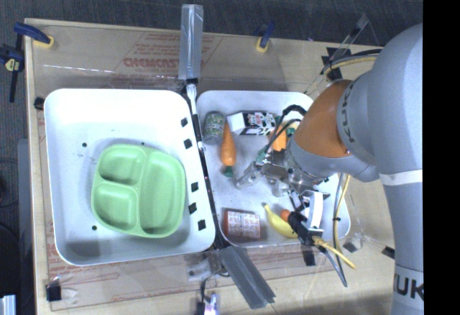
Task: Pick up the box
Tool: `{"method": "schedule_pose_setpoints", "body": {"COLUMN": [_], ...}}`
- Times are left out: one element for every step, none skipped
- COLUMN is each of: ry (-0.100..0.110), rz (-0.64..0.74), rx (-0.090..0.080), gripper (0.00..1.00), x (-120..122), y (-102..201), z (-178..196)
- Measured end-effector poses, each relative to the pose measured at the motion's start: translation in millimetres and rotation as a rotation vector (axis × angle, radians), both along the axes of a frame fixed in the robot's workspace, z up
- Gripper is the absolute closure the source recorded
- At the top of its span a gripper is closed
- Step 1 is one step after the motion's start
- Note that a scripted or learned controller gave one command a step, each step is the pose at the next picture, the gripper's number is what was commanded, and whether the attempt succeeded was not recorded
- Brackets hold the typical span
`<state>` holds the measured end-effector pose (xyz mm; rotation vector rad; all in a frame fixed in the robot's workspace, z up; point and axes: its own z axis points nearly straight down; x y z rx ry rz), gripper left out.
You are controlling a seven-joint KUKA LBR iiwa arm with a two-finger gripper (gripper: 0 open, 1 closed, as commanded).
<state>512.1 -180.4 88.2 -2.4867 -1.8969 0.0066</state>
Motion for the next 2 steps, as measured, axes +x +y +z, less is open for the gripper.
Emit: {"method": "schedule_pose_setpoints", "body": {"ry": [-0.004,-0.001], "rz": [0.153,-0.041], "rx": [0.000,-0.002], "gripper": [0.00,0.00], "x": [23.8,92.5], "y": [13.3,-19.9], "z": [27.1,0.0]}}
